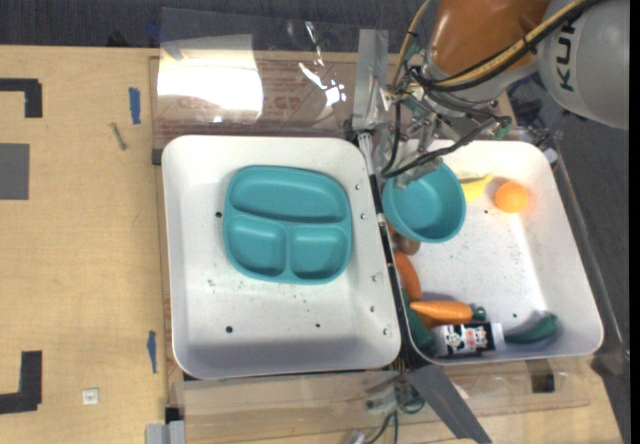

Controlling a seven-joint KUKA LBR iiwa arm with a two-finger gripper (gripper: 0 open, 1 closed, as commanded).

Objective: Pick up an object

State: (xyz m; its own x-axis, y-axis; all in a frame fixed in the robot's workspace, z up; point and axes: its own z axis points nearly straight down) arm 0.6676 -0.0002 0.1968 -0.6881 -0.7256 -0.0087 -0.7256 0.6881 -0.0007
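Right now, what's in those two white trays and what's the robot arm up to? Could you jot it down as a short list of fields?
left bin: teal divided plate
right bin: teal bowl, orange ball, carrots, small dark bottle, dark green item in the near corner
arm: reaching in from the right, wrist above the bowl
gripper: at the bowl's far rim; grip unclear
bowl: looks tilted against the divider between bins
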